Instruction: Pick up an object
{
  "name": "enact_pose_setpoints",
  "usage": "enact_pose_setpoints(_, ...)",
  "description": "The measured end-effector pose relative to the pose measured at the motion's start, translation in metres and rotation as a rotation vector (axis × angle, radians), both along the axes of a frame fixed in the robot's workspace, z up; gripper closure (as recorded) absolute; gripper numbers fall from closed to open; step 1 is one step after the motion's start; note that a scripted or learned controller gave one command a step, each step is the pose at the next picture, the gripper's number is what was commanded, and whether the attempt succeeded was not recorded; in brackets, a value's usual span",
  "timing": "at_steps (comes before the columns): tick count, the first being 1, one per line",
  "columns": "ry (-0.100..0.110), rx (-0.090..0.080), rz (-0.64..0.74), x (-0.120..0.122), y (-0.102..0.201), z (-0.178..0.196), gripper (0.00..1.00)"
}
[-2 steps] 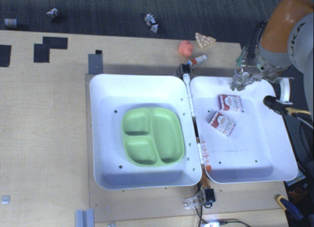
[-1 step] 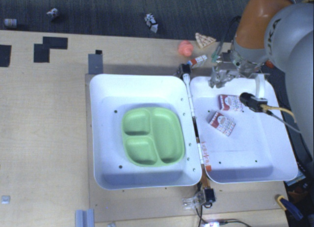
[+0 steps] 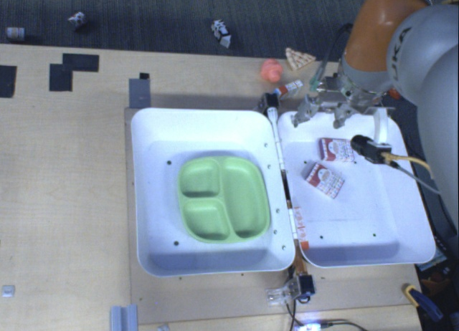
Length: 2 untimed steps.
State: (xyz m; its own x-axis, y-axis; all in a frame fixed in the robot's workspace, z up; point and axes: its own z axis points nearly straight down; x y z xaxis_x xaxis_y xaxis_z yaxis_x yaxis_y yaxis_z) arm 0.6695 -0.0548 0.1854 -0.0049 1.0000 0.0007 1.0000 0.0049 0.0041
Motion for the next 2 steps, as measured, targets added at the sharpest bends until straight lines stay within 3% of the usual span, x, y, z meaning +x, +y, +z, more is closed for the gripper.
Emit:
enact_pose_setpoints(1, -0.007, -0.003, 0.000, -0.032, -0.066, -0.088, 0.00)
enact_pose_setpoints(2, -0.016, -0.006, 0.001, -0.030, -0.066, -0.076, 1.00)
